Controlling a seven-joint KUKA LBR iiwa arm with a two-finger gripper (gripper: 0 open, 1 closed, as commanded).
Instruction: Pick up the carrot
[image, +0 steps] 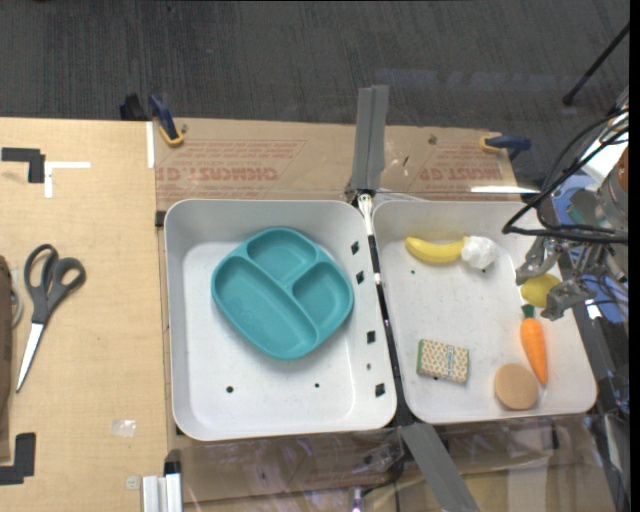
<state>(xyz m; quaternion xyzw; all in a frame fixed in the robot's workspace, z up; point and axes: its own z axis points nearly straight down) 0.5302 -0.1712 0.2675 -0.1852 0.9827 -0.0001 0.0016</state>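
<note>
The carrot (535, 350) is orange with a small green top and lies lengthwise near the right wall of the right bin (470, 405). My gripper (543, 284) hangs just beyond the carrot's green end, over a small yellow fruit (537, 291). Its two metal fingers (527, 264) stand apart on either side of that fruit, so the gripper is open. Nothing is lifted, and the carrot lies untouched just in front of the fingertips.
The right bin also holds a banana (434, 249), a white lump (479, 252), a patterned square packet (443, 360) and a tan round piece (517, 386). A teal divided plate (283, 292) sits in the left bin (200, 400). Scissors (42, 290) lie on the bench at left.
</note>
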